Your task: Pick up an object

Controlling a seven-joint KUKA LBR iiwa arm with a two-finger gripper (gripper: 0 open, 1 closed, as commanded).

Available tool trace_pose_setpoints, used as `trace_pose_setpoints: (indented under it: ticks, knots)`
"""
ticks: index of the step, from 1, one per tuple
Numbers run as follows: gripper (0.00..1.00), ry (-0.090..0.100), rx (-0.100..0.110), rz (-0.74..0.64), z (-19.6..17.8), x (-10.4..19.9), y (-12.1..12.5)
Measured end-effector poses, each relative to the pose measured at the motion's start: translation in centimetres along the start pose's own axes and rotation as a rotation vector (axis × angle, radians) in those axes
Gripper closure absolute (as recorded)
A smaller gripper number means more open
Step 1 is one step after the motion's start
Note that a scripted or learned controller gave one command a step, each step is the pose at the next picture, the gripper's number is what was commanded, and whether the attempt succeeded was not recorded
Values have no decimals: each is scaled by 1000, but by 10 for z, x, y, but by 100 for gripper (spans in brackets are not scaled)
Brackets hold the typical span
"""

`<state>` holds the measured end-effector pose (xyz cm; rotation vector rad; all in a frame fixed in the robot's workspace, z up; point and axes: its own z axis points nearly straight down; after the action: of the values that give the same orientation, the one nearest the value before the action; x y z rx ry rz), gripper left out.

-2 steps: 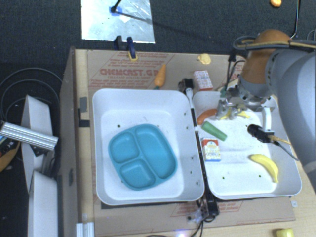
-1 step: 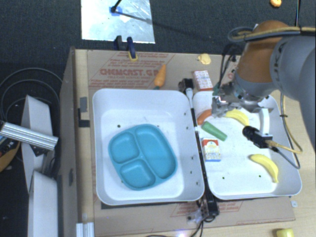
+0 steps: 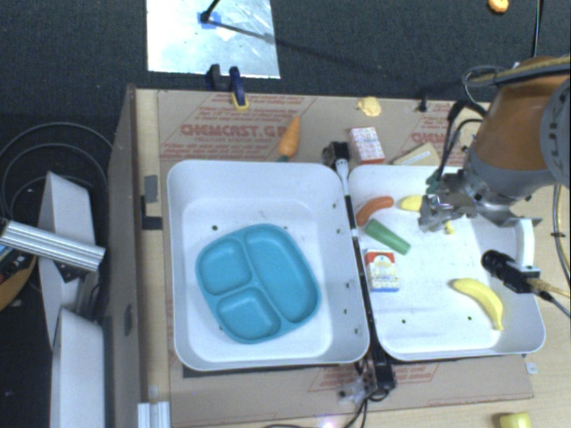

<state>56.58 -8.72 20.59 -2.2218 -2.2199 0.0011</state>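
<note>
You are in the approach step: the gripper point(image 3: 434, 214), whose spread I cannot tell, hangs low in the right bin point(image 3: 535, 333), a small yellow piece point(image 3: 409, 203) just beside it, wanting a centred descent.

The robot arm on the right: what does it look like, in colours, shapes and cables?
The thick rounded grey arm has a broad orange band above the wrist. Black cables loop beside it down to the small metallic grey end effector, which is too blurred to show detail.
</note>
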Motion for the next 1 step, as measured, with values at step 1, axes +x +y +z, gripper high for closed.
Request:
trace_pose_setpoints:
  ticks: [1]
  knots:
    - [0, 0, -3, -2, 0, 1, 2]
